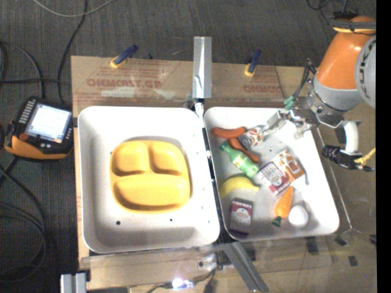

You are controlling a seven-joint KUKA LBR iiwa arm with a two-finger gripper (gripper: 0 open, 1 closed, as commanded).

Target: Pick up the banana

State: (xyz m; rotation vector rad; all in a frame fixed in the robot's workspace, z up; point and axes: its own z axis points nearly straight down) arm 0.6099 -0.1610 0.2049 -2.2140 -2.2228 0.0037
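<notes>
At the far left of the table (82, 66) sits a handheld pendant (41, 127) with a lit screen. Next comes the left bin (91, 224), which holds a yellow divided plate (151, 174). In the right bin (327, 215) we find the clutter: a hot dog (229, 131), a green bottle (239, 158), a dark red box (241, 215), a snack packet (280, 171), a carrot (283, 204), a white egg (298, 216). The banana (239, 185) lies near the bin's left wall, just right of the divider, touching the bottle's near end and partly tucked under the packet's edge (only its yellow curve is showing). The gripper (286, 119) hangs over the bin's far right corner, well apart from the banana; we cannot tell how its fingers stand. We judge the approach as barely begun. Next, we need to travel left and nearer, then descend over the banana's bare middle, clear of the bottle.
</notes>
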